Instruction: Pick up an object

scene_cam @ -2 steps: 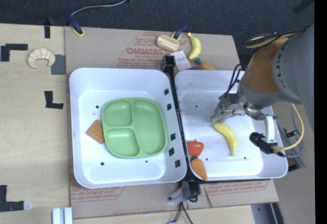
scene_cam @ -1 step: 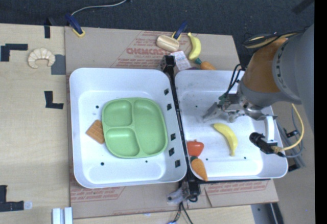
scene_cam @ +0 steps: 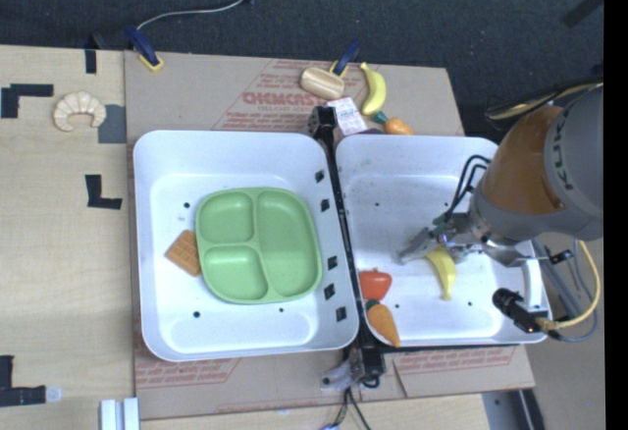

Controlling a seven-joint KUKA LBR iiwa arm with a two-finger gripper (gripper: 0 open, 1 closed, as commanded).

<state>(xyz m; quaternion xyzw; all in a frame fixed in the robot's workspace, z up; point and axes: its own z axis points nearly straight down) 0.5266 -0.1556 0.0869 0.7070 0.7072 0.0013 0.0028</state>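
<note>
In the right bin [scene_cam: 412, 168], a yellow banana [scene_cam: 444, 274] lies near the front right. My gripper [scene_cam: 433, 248] hangs just above the banana's upper end, open, with one grey finger [scene_cam: 409, 249] reaching left; nothing is held between the fingers. At the bin's front left lie a red tomato-like piece [scene_cam: 375, 283] and an orange carrot [scene_cam: 383, 325]. The grey arm with its orange band [scene_cam: 520, 173] comes in from the right.
The left bin [scene_cam: 162, 163] holds a green divided plate [scene_cam: 259, 244] with a tan cracker [scene_cam: 183, 252] at its left edge. Behind the bins lie a bread roll [scene_cam: 322, 81], a second banana [scene_cam: 373, 89] and a small box [scene_cam: 345, 114]. A croissant [scene_cam: 78, 110] sits far left.
</note>
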